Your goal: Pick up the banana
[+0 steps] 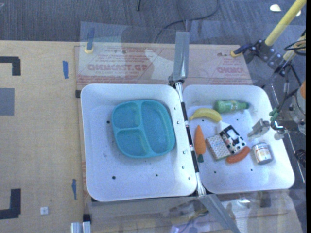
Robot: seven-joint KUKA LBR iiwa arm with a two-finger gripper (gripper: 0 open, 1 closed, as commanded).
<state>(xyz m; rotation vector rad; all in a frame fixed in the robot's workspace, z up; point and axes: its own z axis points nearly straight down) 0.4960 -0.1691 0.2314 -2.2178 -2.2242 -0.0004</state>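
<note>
Arm (297, 111) cut off at right picture edge; claw (262, 127) fingers too blurred to read. Carrot (199, 141) lower tip hidden at bin divider.

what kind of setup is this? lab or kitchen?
Most likely a robot lab bench, not a kitchen: two white bins set side by side on a taped board, toy food such as a banana and carrot, and loose cables on carpet.
</note>
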